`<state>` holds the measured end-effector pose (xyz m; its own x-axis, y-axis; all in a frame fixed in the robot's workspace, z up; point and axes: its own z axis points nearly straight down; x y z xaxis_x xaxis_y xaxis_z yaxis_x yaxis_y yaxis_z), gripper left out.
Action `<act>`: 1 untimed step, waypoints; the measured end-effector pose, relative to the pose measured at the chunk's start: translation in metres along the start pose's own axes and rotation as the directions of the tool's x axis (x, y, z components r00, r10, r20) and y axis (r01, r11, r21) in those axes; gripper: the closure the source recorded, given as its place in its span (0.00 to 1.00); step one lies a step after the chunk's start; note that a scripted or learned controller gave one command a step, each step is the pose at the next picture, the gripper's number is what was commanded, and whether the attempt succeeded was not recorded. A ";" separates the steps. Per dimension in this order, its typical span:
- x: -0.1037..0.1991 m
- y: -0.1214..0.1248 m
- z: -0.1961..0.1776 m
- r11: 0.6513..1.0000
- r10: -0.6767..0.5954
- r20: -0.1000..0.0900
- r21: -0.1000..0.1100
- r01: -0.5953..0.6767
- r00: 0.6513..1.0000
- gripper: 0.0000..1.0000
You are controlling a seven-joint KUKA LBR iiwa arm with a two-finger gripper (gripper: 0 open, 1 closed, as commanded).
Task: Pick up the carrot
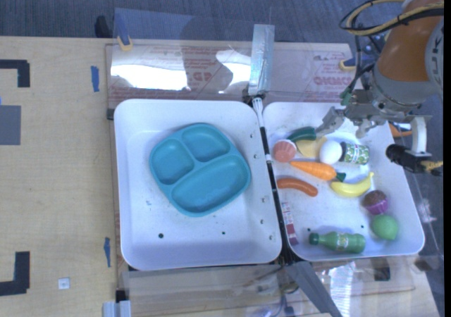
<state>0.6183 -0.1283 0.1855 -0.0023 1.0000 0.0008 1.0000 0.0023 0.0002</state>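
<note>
Gripper (pixel 348 122) is hanging with fingers spread apart, clamping nothing, over the right bin (pixel 412 238); carrot (pixel 315 169) is lying just below it, beside the egg (pixel 330 151).

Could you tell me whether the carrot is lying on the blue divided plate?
No, the carrot lies in the right bin among other toy foods, while the blue plate sits in the left bin.

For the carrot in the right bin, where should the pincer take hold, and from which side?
Probably the carrot is best gripped across its thick middle, coming straight down from above. It lies flat, roughly left to right, green top toward the right beside the banana. The egg crowds its far side and the sausage lies close below, so the fingers should straddle its short width.
</note>
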 end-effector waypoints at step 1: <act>0.014 -0.040 0.099 0.999 0.039 0.000 -0.005 -0.039 0.999 0.00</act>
<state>0.5784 -0.1147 0.0869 0.0364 0.9993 0.0007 0.9993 -0.0364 0.0049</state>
